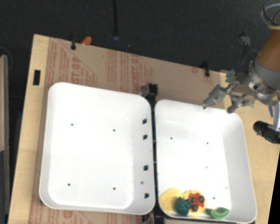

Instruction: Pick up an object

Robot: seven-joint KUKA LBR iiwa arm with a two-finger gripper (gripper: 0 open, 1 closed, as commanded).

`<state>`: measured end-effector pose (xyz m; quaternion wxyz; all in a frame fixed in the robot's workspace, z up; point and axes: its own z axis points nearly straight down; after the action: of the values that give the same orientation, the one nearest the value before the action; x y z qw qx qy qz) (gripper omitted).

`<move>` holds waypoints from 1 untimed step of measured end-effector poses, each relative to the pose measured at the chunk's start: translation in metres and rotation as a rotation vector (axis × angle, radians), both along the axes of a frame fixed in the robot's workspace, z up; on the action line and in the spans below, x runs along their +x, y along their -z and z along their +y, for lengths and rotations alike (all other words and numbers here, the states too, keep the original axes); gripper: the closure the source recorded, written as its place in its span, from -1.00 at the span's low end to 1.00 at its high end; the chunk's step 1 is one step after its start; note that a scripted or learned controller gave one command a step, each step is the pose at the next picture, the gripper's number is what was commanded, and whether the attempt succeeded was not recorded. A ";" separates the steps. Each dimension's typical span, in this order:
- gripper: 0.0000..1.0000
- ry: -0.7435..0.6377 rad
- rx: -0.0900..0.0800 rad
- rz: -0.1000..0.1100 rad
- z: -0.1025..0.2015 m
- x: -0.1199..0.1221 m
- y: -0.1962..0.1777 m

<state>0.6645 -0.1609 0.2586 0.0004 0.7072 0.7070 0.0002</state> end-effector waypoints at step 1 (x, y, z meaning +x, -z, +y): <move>-1.00 0.003 0.002 0.008 -0.019 -0.068 0.084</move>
<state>0.5965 -0.1798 0.1745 -0.0028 0.7084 0.7058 -0.0020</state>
